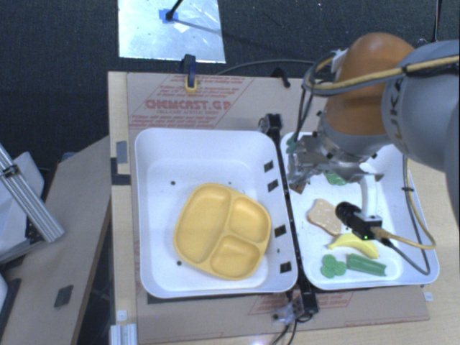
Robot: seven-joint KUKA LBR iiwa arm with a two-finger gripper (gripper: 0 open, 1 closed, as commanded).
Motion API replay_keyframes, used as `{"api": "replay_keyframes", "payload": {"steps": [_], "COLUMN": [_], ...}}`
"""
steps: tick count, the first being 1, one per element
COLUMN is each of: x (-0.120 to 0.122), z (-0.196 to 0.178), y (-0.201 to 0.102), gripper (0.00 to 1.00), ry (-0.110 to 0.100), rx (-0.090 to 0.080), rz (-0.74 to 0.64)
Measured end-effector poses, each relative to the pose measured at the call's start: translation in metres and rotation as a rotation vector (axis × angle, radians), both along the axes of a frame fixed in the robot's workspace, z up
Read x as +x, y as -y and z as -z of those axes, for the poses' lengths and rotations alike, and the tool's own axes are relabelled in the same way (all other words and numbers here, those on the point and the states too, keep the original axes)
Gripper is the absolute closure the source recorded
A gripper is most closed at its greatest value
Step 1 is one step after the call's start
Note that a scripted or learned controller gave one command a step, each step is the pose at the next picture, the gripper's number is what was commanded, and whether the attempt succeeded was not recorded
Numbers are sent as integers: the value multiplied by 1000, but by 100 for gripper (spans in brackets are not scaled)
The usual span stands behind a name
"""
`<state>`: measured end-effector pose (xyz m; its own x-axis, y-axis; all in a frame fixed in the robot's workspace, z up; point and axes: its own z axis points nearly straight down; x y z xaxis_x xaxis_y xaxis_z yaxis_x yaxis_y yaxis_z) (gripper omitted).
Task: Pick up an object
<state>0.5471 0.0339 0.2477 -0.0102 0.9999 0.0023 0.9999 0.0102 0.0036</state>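
The arm comes in from the right, its orange band (370, 60) high over the right bin (417, 261). My gripper (300, 172) hangs above that bin's left side, close to the divider between the bins. Below it, toward the bin's front, lie a tan bread slice (323, 216), a yellow banana (353, 245), a round green piece (333, 267) and a long green piece (366, 265). A small green bit (336, 180) peeks out beside the wrist. Nothing is visibly held.
The left bin (162, 157) holds a yellow divided plate (223, 230). A black connector with a cable (357, 221) hangs from the arm over the banana. A blue clamp (190, 70) sits on the cardboard at the back.
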Motion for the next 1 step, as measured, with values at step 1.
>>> {"api": "replay_keyframes", "payload": {"steps": [1], "x": [4], "z": [-3], "y": [-54], "gripper": [100], "ry": [-1], "rx": [0], "rz": [1]}}
